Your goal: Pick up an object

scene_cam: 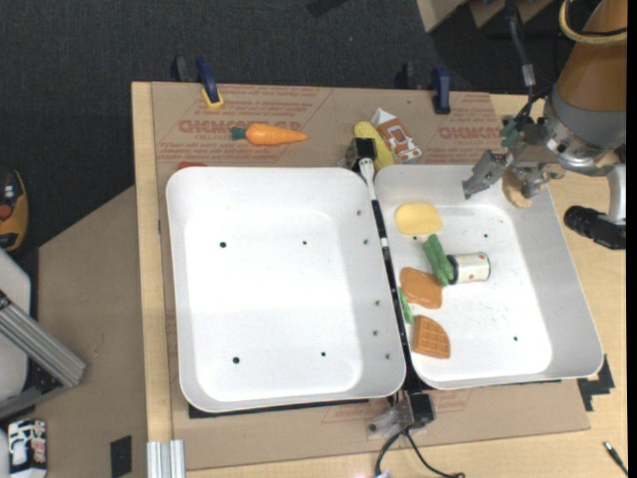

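The gripper (498,174) hangs in the upper right of the frame with fingers spread, holding nothing. The nearest pickable things, a yellow piece (418,218) and a small can (470,267), lie lower left in the right bin (542,297); best descend centred over one

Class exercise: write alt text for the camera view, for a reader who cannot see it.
A grey and orange robot arm's gripper hovers over the right bin, which holds small toy foods. The left bin sits beside it, and a toy carrot lies behind on the board.
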`<state>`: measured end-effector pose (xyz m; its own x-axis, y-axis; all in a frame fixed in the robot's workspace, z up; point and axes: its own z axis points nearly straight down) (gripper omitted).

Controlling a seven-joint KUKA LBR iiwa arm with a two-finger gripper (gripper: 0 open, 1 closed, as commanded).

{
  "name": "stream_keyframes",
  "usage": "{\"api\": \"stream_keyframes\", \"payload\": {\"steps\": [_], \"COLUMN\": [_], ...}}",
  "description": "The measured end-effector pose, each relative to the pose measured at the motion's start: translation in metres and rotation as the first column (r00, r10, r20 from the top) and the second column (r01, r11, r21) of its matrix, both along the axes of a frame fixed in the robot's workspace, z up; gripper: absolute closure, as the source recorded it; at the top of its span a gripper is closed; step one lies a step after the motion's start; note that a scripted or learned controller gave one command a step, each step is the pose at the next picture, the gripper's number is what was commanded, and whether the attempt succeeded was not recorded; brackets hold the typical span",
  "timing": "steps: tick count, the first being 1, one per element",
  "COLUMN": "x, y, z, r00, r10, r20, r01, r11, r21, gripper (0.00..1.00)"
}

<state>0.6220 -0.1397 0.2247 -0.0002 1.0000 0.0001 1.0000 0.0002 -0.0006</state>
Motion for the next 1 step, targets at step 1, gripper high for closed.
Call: {"api": "stream_keyframes", "payload": {"steps": [1], "x": [-0.0035], "y": [-0.0281], "z": [-0.1339], "r00": [1.0], "r10": [-0.003], "r20": [-0.014], "r01": [0.003], "r11": [1.0], "r21": [0.002], "gripper": [0.0]}}
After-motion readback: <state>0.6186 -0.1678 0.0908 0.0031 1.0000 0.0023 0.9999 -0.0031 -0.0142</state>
